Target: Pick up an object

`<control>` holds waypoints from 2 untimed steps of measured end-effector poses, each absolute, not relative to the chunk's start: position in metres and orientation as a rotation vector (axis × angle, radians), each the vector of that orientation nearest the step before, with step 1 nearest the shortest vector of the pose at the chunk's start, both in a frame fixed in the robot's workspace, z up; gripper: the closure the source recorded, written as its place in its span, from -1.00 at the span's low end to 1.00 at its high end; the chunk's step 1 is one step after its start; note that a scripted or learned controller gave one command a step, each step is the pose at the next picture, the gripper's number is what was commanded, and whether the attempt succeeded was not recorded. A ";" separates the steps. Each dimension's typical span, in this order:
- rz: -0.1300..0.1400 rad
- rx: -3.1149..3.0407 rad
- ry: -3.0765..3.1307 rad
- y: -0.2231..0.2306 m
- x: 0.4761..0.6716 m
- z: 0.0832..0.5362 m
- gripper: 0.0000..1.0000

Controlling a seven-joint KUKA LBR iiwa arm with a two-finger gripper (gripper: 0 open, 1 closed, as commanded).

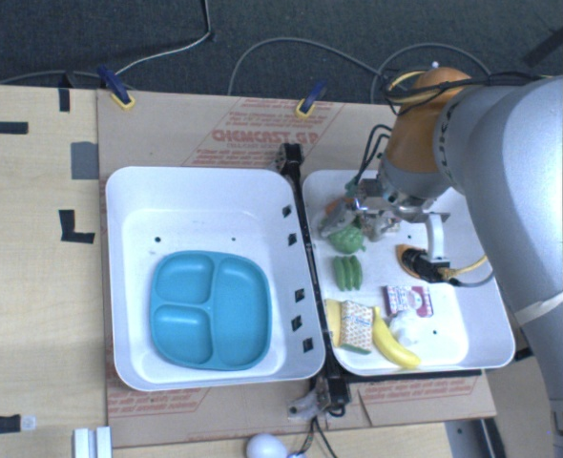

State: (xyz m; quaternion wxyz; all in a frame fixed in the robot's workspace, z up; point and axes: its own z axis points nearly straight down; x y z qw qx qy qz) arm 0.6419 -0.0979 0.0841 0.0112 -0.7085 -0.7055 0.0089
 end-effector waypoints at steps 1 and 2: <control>0.000 -2.222 -2.224 -0.095 0.620 0.086 -1.00; 0.000 -2.222 -2.225 -0.095 0.620 0.095 1.00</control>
